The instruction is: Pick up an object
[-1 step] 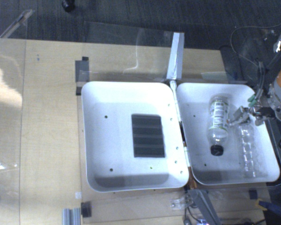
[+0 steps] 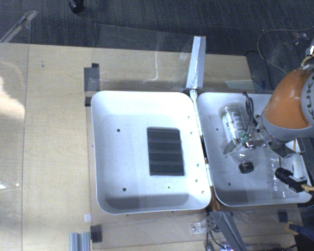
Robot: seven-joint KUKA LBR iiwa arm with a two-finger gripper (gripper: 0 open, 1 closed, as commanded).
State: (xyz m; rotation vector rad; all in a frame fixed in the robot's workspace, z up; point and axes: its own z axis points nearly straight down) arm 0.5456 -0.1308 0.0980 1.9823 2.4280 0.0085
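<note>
You are looking down on a wooden bench (image 2: 52, 156) carrying two white bins. The left bin (image 2: 120, 140) is holding a dark ribbed pad (image 2: 165, 150), lying flat near its middle. The arm (image 2: 293, 106) is reaching into the right bin (image 2: 220, 182), its orange band sitting over the bin's far right side. The tool (image 2: 246, 143) is hanging low beside a clear jar (image 2: 232, 120), which is lying on its side in the bin's upper part. You cannot tell whether the tool is spread or pressed together. A small black knob (image 2: 245, 167) is resting just below the tool. No writing is showing clearly enough to read.
</note>
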